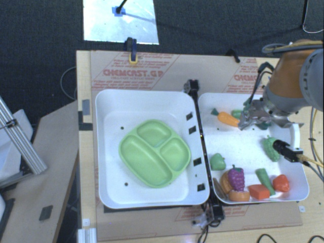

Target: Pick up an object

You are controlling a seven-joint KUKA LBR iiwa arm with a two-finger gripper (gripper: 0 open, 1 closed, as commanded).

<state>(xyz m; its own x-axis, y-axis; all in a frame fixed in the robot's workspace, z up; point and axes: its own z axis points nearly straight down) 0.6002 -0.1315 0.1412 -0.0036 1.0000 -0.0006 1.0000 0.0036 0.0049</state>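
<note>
1. The arm (293, 80) reaches in from the right, over the right bin (304, 186).
2. The gripper (248, 119) hangs low over the upper part of that bin, near its back wall.
3. Whether its jaws are spread or pressed together cannot be told: the wrist hides them from above.
4. The carrot (227, 118), orange with a green tip, lies just left of the gripper, close to it or perhaps touching; the view does not settle which.
5. Nothing can be seen between the jaws, so no hold on the carrot shows.
6. A small green piece (237, 114) sits at the carrot's right end, beside the gripper.
7. A dark green vegetable (270, 149) lies below and right of the gripper, apart from it.
8. A green pepper (217, 161) lies near the bin's left wall, well below the carrot.
9. Along the bin's front edge sit purple grapes (236, 177), an orange piece (239, 195), a red block (259, 191), a green pod (264, 178) and a tomato (281, 183), crowded together.
10. All of these front toys are well apart from the gripper.
11. The left bin (109, 135) holds a green divided plate (154, 153), lying flat near its middle.
12. Both bins rest side by side on a board (147, 70), their inner walls touching.
</note>
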